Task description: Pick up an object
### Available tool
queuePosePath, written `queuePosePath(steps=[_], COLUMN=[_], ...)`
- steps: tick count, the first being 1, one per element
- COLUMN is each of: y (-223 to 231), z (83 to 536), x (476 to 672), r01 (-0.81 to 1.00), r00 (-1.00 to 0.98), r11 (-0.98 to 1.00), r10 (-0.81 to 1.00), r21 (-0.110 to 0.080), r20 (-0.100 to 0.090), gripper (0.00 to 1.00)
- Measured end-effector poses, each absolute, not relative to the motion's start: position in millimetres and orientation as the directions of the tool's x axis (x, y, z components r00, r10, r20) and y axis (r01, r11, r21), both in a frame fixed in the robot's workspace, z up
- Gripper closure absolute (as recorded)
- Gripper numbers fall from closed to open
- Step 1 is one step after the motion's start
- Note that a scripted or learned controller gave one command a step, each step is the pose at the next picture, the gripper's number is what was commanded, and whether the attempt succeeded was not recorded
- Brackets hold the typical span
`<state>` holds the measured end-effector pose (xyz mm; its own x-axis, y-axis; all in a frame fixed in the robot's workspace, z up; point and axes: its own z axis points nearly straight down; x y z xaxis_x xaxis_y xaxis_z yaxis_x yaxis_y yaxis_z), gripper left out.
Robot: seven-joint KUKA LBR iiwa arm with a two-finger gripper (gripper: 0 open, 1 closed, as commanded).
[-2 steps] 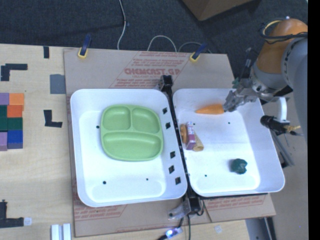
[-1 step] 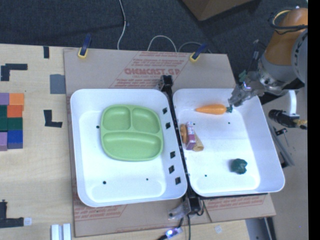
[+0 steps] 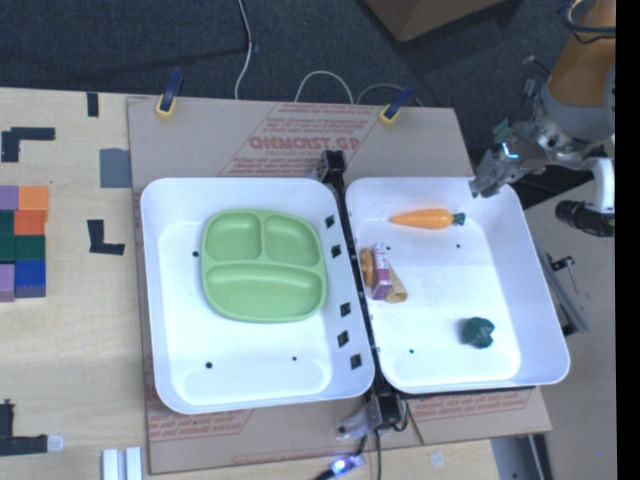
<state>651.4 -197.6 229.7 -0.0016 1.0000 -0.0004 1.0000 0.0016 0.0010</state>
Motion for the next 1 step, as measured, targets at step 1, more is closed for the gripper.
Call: queuePosePath(steps=[1], y=[-152.1], z=[219.6], x=[637.8], r01=[1.0], r00=[-0.004], r11=[0.004], r10=[1.0], r21=[-0.003], r20=[0.0], gripper=[1.0])
